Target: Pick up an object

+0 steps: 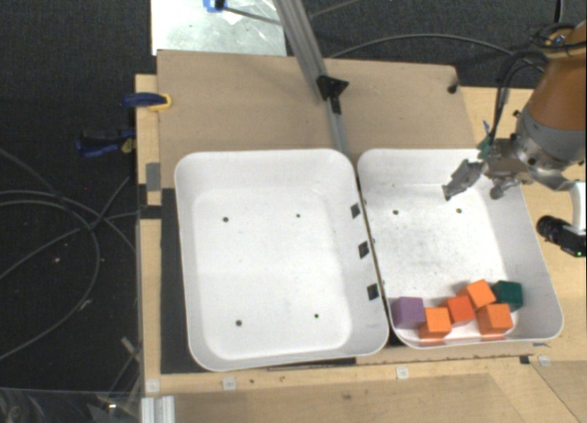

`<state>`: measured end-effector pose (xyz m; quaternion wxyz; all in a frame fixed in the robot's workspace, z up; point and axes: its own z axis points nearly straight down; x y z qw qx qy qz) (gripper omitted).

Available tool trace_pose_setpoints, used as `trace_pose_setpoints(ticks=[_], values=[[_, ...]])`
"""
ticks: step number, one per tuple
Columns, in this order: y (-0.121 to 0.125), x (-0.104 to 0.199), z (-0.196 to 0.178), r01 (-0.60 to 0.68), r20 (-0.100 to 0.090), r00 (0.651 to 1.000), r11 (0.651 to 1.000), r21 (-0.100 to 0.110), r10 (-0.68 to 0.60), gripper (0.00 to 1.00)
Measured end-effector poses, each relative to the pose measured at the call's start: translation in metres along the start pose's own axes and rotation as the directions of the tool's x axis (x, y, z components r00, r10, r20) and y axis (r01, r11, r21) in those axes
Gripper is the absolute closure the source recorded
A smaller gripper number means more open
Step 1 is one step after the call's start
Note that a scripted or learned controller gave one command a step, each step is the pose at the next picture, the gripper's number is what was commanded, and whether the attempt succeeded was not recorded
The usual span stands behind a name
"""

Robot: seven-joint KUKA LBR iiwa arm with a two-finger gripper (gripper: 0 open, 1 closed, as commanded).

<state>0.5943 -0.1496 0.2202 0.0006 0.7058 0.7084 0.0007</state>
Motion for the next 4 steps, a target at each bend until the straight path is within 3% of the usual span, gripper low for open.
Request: trace_pose_setpoints(ticks=[1,2,3,4], values=[[0.043,0.046,-0.088,0.008,0.001,1.000,1.000,-0.011,-0.008,0.00],[0.067,0.070,-0.097,0.005,0.000,1.000,1.000,-0.004,-0.005,0.00],[0.003,0.088,-0.080,-0.001,0.000,1.000,1.000,0.005,0.001,0.00],[0.031,0.109,-0.072,0.004,0.000,1.000,1.000,-0.001,-0.004,0.00]])
